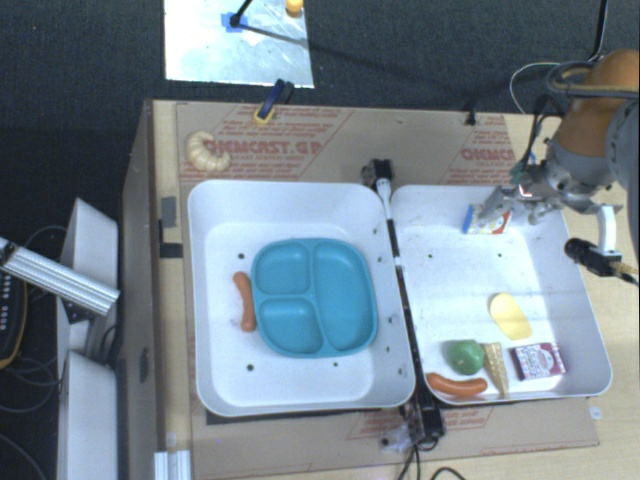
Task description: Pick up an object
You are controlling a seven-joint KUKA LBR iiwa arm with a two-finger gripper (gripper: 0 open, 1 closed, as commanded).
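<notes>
Hovering over the shallow white right bin's [575, 298] far edge, the claw [503, 215] (finger state cannot be told) holds nothing visible; pickup remains outstanding.

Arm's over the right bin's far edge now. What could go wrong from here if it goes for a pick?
The gripper hangs by the right bin far rim, near a small blue item; it could clip the rim. The green object, sausage and cone crowd the near edge, so a grasp there may nudge neighbours.
</notes>
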